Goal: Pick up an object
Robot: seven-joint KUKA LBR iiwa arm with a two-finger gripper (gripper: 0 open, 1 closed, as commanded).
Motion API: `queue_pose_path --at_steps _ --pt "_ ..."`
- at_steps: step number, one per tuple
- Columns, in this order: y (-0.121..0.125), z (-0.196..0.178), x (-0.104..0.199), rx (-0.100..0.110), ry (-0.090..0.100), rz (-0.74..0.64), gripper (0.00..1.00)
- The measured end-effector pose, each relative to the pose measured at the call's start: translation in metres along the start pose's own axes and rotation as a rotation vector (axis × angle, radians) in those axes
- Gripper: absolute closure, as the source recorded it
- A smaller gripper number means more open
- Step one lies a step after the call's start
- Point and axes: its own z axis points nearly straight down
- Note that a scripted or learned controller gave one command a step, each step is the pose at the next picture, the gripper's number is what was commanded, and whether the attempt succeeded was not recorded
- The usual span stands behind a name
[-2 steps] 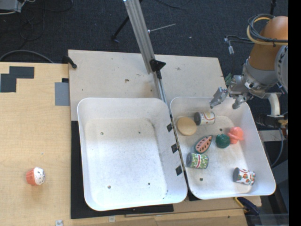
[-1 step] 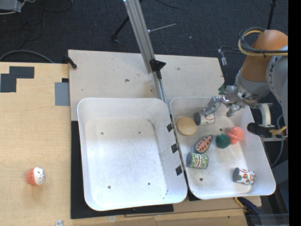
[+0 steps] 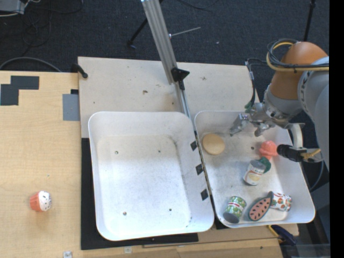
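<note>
What you can't make out from above

The arm [image 3: 306,85] runs off the right edge, so you see only its wrist end. The gripper [image 3: 251,123] is too small for you to read its finger tips clearly. The right bin [image 3: 215,198] hides its far right rim behind the arm, and the labels on the small cans [image 3: 256,172] are unreadable.

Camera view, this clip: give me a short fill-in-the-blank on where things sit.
1. The tan round object lies in the ____ bin.
2. The pincer is above the ____ bin.
3. The small orange-and-white toy lies on the ____ surface, outside both bins.
4. The watermelon slice lies near the right bin's ____ edge.

Missing: right; right; wooden; near
</note>
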Motion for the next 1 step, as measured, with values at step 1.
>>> queue_pose_path --at_steps 1 --pt "-0.0012 -0.0066 0.0005 0.005 0.002 0.000 1.00"
